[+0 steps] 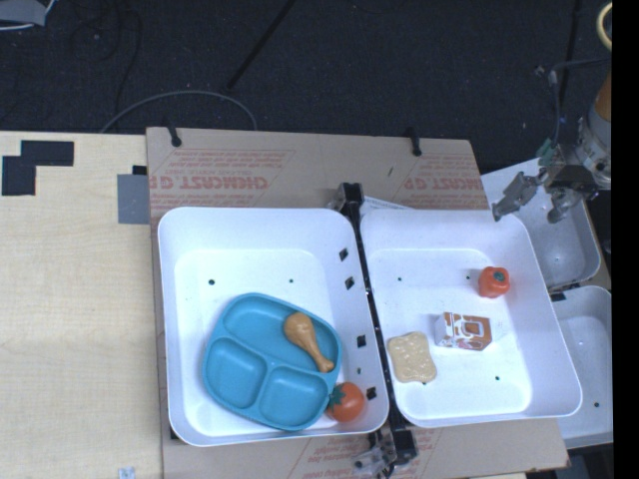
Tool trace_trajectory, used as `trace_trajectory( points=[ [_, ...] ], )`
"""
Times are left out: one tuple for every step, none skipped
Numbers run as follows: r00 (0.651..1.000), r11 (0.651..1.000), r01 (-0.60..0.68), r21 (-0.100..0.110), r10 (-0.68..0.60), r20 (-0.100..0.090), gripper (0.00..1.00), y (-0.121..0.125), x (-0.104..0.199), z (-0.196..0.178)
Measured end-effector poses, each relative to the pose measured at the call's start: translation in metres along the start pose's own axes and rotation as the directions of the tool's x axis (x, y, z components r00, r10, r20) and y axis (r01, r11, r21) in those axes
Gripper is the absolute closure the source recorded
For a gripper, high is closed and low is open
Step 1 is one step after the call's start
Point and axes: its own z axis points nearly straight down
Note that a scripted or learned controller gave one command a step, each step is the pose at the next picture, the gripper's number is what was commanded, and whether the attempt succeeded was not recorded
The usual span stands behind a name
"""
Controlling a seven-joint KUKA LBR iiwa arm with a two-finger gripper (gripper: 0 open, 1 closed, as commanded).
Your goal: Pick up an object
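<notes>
1. The left white bin point(190, 267) holds a blue divided plastic plate point(240, 367) bearing a tan toy drumstick point(310, 339), its long axis slanting from upper left to lower right; a red toy tomato point(346, 402) touches the plate's rim.
2. The right white bin point(439, 238) holds a beige toast slice point(411, 357), a small printed carton point(465, 330) and an orange-red round toy point(493, 281).
3. The two-finger gripper point(544, 196) hangs spread and empty above the right bin's far corner, well apart from everything; I judge nothing picked yet.
</notes>
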Motion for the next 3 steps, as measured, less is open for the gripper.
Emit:
trace_trajectory(
  points=[
    [1.0, 1.0, 0.002, -0.013, -0.002, 0.003, 0.0, 0.002, 0.0, -0.008],
    [1.0, 1.0, 0.004, -0.007, -0.004, 0.001, 0.0, 0.004, 0.006, 0.037],
    [1.0, 1.0, 0.002, -0.006, -0.002, 0.001, 0.0, 0.006, 0.005, 0.102]
  ],
)
